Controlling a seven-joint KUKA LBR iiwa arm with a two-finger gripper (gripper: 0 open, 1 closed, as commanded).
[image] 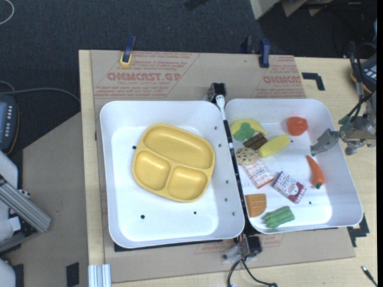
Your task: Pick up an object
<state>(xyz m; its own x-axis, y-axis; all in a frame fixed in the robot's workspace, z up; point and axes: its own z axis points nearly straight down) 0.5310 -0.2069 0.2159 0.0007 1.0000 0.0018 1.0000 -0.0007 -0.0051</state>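
Observation:
The right bin (344, 178) holds several toy foods: a red tomato (296, 125), a yellow corn cob (273, 146), a green and yellow piece (244, 128), a brown chocolate bar (255, 141), a round cookie (245, 155), an orange carrot (315, 171), a white packet (258, 173), a red packet (289, 185), an orange waffle (256, 204) and a green pickle (279, 216). My gripper (328, 141) hangs over the bin's right side, just above the carrot's upper end and right of the tomato. Nothing is visibly held.
The left bin (119, 178) carries a yellow divided plate (173, 162). Clamps (126, 57) sit on the cardboard's far edge. Cables and arm parts (362, 124) crowd the right edge of the bench.

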